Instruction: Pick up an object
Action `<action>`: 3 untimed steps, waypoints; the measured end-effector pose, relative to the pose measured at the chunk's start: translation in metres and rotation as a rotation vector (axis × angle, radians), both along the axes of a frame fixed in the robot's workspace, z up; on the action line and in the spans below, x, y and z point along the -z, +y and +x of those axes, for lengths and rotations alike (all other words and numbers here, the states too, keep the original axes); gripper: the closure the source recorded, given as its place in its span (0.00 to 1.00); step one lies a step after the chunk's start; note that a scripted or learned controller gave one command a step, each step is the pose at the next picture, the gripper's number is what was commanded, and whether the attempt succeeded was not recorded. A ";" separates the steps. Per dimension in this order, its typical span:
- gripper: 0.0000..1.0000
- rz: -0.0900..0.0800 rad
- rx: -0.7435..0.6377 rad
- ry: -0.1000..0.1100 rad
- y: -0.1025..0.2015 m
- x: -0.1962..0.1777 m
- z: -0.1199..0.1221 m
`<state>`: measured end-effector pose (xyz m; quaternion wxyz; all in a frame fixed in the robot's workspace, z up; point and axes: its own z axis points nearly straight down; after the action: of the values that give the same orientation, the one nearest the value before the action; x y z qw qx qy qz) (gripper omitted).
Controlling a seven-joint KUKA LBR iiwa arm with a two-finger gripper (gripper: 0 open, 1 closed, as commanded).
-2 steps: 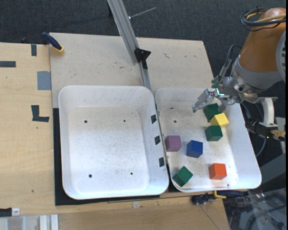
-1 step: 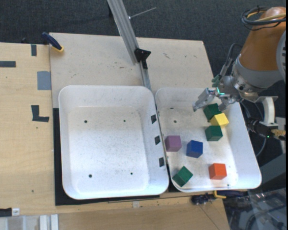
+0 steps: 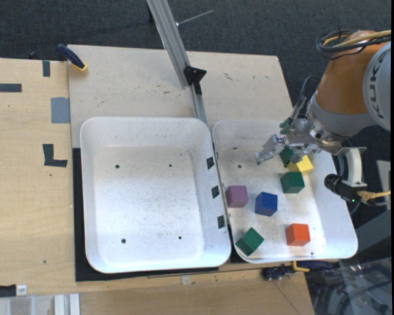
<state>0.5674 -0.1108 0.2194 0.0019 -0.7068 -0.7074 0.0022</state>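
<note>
1. Blocks near the gripper [image 3: 280,148] are partly hidden: a dark green block [image 3: 286,155] and a yellow block [image 3: 304,165] sit half under its body in the right bin [image 3: 328,238].
2. Jaw spread cannot be told; nothing is seen held between them.
3. Lying free in that bin: a green cube [image 3: 292,182], blue cube [image 3: 266,203], purple cube [image 3: 236,195], orange cube [image 3: 297,233] and another green cube [image 3: 250,240].
4. Beside it lies the left bin [image 3: 151,195], on a wooden bench [image 3: 131,84] over dark carpet.
</note>
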 end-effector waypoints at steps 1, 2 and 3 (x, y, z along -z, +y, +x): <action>0.00 0.001 0.000 0.000 0.005 0.045 -0.005; 0.00 0.001 0.002 -0.003 0.016 0.098 -0.007; 1.00 0.002 -0.001 -0.002 0.016 0.087 -0.007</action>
<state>0.5606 -0.0948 0.1328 0.0015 -0.7065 -0.7077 0.0008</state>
